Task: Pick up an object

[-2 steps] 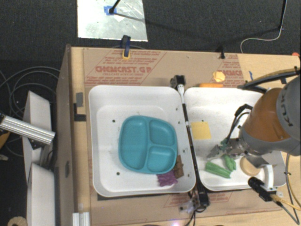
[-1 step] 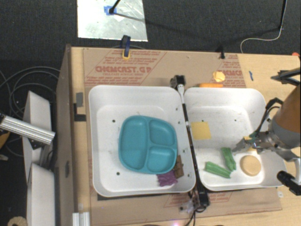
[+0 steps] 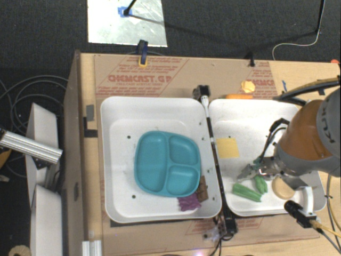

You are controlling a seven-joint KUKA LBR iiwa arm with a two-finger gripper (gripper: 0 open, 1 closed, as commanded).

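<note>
In the right bin (image 3: 250,111), my gripper (image 3: 254,169) hangs low over the front part, reaching in from the right. Just below it lie two green pieces: a long one (image 3: 246,191) near the front wall and a shorter one (image 3: 260,184) right by the gripper's tip. A tan round object (image 3: 282,188) sits to the right of them, partly under the arm. A flat yellow square (image 3: 228,148) lies to the left of the gripper, apart from it.
The left bin (image 3: 122,116) holds a teal divided plate (image 3: 168,164), with a purple piece (image 3: 187,202) and a brown piece (image 3: 202,190) at its front right. An orange object (image 3: 239,96) rests behind the right bin. The bins' shared wall (image 3: 211,148) runs close by.
</note>
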